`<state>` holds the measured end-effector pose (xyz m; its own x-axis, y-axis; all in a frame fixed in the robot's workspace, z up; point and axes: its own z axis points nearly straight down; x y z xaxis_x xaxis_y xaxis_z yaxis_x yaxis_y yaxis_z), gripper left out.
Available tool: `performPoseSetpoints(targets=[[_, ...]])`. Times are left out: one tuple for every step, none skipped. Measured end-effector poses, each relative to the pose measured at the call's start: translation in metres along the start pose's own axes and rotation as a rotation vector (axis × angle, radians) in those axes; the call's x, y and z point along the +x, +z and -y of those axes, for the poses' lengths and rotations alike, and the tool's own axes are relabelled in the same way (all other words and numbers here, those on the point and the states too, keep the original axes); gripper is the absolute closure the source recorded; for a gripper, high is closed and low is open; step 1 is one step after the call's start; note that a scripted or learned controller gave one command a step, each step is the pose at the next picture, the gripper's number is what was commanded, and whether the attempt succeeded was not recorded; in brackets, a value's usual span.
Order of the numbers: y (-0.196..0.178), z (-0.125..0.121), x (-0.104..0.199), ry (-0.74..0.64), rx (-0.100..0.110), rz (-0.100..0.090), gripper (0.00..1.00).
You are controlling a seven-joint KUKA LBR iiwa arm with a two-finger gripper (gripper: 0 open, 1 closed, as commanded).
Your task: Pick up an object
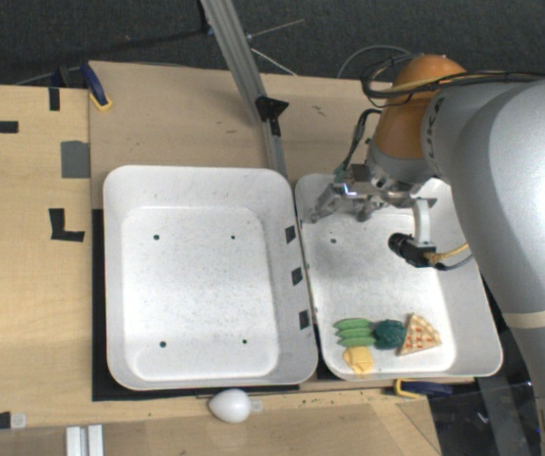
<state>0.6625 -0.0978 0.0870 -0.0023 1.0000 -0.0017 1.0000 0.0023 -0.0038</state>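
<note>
Currently, you see the grey arm with its orange band reaching in from the right, over the far end of the right-hand shallow white plastic bin. The claw hangs just above that bin's far left corner. Whether the claw is spread or pressed together cannot be told from this angle, and nothing is visible in its grip.

Locate the candidate objects at the near end of the right bin, well apart from the claw. A small green ribbed toy lies beside a dark teal lumpy toy. A small yellow piece sits just in front of the green one, touching it. A triangular orange pizza-slice toy rests just to the right of the teal toy.

Note the left-hand shallow white plastic bin, set edge to edge with the right bin. A white egg-shaped object lies on the pale wooden worktop, just outside the left bin's near rim. A slanted grey metal bar crosses the worktop's far side.
</note>
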Motion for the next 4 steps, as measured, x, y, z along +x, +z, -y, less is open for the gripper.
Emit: performPoseSetpoints(targets=[[-0.011, 0.0, 0.001, -0.002, -0.001, -0.001, 1.0], [-0.074, 0.003, 0.005, 0.0, -0.009, -0.002, 1.0], [-0.118, 0.002, -0.001, 0.001, -0.007, -0.001, 1.0], [-0.161, 0.001, 0.001, 0.001, -0.008, -0.001, 1.0]])
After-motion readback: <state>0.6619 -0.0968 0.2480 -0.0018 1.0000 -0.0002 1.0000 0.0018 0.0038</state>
